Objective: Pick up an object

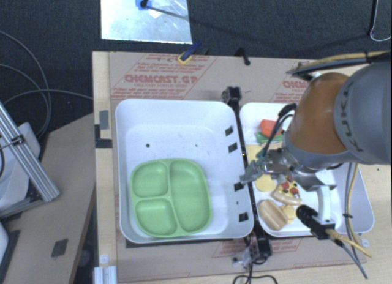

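Toy food pieces lie in the right-hand white bin (367,212), where the task's objects are gathered under the arm: a hot dog in a bun (274,214) near the bin's front left corner, a small pizza-like piece (288,192) just behind it, a pale yellow piece (264,182) toward the bin's left wall, and a red and green piece (267,127) farther back. The grey KUKA arm (358,117), with its orange band (318,114) above the wrist, reaches in from the right and hangs over this bin, covering much of its middle. The gripper (260,165) sits low near the bin's left wall, above or just beside the pale yellow piece; whether it is released or clenched cannot be told from this angle, and no object can be seen between its tips. In the left-hand white bin (177,117), a light green divided tray (171,197) with three compartments rests flat toward the front. Both bins stand side by side on a cardboard sheet (159,74) printed with red lettering, and dark cables (24,99) trail across the floor at left.
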Available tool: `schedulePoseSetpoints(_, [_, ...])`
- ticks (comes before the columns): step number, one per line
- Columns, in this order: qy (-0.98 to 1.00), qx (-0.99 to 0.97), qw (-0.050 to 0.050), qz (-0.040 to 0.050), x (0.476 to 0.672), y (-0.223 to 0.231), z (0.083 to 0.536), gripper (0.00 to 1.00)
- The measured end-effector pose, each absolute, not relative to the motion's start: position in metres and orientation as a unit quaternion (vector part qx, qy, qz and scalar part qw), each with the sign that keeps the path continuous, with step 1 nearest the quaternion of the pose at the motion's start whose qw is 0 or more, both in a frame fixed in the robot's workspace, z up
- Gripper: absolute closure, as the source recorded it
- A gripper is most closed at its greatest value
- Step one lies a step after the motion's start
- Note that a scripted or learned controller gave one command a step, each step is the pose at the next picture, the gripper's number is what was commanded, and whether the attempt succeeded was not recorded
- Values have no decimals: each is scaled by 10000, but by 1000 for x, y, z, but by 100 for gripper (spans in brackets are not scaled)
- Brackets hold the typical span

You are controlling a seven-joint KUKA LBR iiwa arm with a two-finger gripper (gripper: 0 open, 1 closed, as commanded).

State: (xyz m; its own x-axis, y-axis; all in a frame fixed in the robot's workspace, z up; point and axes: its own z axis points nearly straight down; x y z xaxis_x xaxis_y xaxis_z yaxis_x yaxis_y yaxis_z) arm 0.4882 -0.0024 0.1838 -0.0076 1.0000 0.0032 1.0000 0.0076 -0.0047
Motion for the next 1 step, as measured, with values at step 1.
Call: schedulePoseSetpoints(1, [-7128,-7013,10,-20,486,110,195,0])
